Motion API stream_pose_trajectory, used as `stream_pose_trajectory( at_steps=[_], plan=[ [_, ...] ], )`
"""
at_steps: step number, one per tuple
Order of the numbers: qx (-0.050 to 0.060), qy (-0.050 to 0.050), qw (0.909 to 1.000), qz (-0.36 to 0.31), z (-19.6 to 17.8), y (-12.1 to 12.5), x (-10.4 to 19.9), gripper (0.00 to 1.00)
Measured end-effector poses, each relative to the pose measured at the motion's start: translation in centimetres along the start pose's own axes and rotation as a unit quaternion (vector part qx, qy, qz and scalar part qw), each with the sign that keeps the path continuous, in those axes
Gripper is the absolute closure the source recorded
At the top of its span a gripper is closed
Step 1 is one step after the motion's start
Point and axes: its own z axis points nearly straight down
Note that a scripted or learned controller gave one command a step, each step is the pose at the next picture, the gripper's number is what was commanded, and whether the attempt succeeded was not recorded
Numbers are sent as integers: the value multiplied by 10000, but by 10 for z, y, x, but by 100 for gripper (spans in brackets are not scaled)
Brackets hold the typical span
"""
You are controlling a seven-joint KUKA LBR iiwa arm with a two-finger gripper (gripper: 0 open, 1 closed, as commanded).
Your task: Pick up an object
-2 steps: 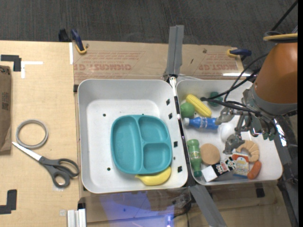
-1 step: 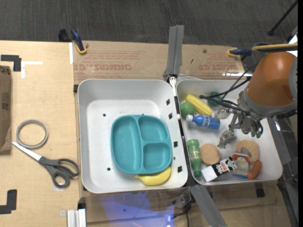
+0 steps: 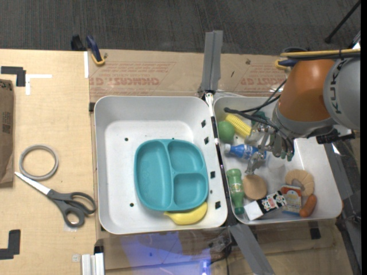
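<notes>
The grey arm with its orange band (image 3: 307, 90) reaches in from the right over the right bin (image 3: 330, 211), and its gripper (image 3: 261, 153) hangs low among the clutter there, above a tan round piece (image 3: 255, 186). Whether the claw is apart or together cannot be told from this slant, and no object shows plainly between its tips. Just beside the gripper on its left lie a blue and white bottle-like toy (image 3: 238, 150), a toy corn cob (image 3: 238, 125) and a green ball (image 3: 226, 132). A green bottle (image 3: 235, 185) lies along the bin's left wall, with a black and white box (image 3: 265, 204) near the front edge. To the right sit a toy bread slice (image 3: 302, 179), a red and white packet (image 3: 291, 196) and an orange sausage-like piece (image 3: 309, 205). The left bin (image 3: 114, 125) holds a teal divided plate (image 3: 171, 173) with a banana (image 3: 188, 215) touching its front rim. On the bench to the left lie scissors (image 3: 60, 199) and a tape roll (image 3: 38, 161).
</notes>
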Motion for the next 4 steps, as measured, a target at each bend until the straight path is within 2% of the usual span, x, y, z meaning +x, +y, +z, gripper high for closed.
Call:
stream_pose_trajectory(
  at_steps=[1,2,3,4],
  plan=[
    [3,-1,9987,517,0,6,-15,0],
    [4,14,9950,1003,0,11,1,0],
    [15,10,9310,3651,1,15,-19,0],
    [23,3,9315,3638,-8,15,-20,100]
  ],
)
